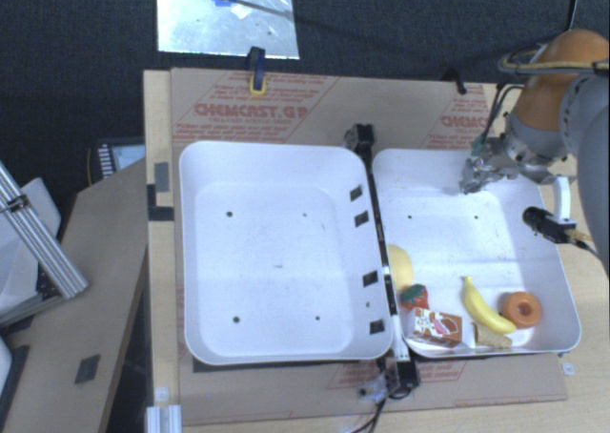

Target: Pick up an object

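Note:
My gripper [474, 178] hangs over the far part of the right bin [448, 221], well away from the objects. These lie crowded in that bin's near corner: a yellow banana [481, 305], an orange ring [521, 309], a small red and white carton [437, 326], a red item [413, 297] and a pale yellow fruit [400, 265] against the left wall. A tan scrap [493, 336] lies under the banana's end. I see nothing in the gripper.
The left bin [276, 250] sits beside the right one, joined along a seam with black clips [367, 221]. Both rest on cardboard [286, 107]. A silver sheet [229, 2] lies at the back.

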Motion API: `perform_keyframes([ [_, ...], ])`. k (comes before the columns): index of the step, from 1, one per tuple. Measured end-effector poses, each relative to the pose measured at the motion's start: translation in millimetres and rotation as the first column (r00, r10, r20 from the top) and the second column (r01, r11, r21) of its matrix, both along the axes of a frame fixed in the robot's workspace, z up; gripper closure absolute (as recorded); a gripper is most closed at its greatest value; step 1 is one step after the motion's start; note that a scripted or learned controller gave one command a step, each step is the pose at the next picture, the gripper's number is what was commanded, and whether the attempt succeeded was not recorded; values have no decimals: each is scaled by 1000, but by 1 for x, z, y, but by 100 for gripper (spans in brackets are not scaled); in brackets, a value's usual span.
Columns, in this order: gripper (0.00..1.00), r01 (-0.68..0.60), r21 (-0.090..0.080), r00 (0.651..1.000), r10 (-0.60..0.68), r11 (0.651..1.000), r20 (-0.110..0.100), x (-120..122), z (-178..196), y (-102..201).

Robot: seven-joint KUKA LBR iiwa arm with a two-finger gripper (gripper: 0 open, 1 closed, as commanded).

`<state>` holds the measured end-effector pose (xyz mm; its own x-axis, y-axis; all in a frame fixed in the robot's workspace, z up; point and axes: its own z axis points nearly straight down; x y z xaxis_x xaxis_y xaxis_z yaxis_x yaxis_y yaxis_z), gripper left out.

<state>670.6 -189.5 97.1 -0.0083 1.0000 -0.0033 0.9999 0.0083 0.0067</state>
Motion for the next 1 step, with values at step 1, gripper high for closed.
perform_keyframes([
  [1,100,-5,-2,1000,5,1000,3,1,12,0],
])
